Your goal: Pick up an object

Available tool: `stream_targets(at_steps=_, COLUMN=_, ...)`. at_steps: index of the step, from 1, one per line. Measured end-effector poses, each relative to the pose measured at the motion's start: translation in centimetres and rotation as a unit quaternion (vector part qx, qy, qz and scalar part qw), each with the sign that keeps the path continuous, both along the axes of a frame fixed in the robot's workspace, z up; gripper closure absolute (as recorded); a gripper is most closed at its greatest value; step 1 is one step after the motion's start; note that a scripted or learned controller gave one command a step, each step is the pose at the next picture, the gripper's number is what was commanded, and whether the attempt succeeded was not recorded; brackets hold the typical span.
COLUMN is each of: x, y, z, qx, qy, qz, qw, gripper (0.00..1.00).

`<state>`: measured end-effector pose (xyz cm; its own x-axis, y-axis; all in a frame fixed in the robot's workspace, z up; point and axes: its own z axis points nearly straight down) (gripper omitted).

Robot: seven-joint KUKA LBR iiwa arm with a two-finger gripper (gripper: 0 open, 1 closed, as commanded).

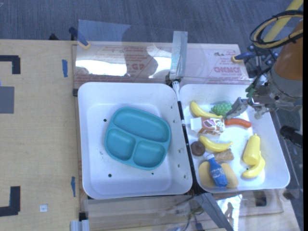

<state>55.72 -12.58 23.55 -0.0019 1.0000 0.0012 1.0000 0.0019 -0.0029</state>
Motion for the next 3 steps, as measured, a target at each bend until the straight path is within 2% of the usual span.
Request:
stream_targets(at_steps=1, x=2.1, y=2.6, z=-11.6, qx=-0.0012, qy=-0.013, qz=-0.033, qw=0.9994, gripper=0.0)
stream_targets(at_steps=2, x=5.7, y=2.2, z=-12.8, qx=0.0004, qy=-0.02, qz=-0.018, qw=0.9996, gripper=0.0)
stream_targets(at_steps=3, x=7.7, y=2.9, z=-12.8, qx=-0.0026, qy=-0.021, qz=-0.038, qw=0.999, gripper=0.0)
